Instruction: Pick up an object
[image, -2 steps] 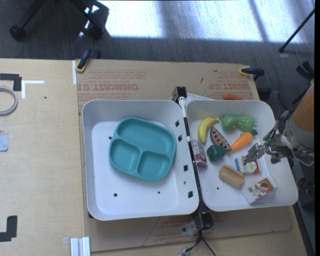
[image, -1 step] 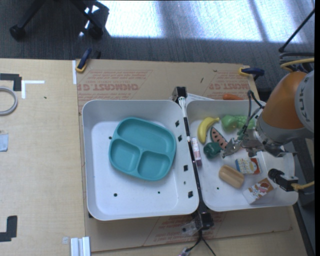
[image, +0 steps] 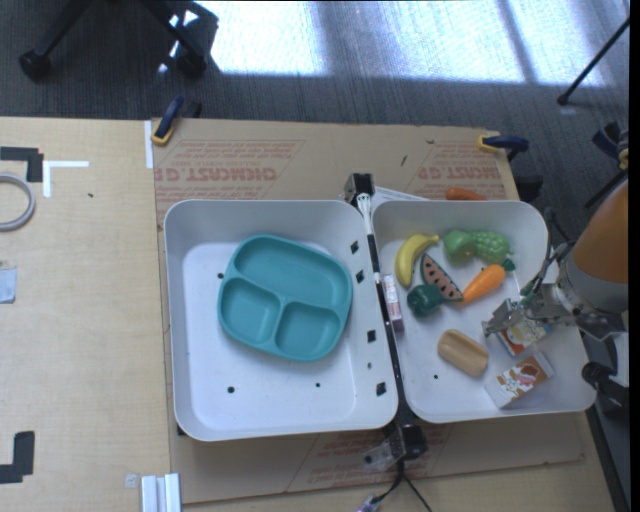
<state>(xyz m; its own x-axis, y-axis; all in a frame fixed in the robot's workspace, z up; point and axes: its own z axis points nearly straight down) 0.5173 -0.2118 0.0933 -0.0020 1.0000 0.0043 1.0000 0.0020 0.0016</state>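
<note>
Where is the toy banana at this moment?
The toy banana lies in the right bin, near its upper left corner, just left of the green grapes and above the watermelon slice.

- Cardboard sheet (image: 330, 165) under the bins: red block lettering printed along its far edge, left and right of centre, seen upside down and too blurred to read with certainty.
- Same sheet, near edge: further red print, illegible.
- Small packet (image: 520, 378) in the right bin (image: 560, 405): red and white printed face, wording too small to read.
</note>
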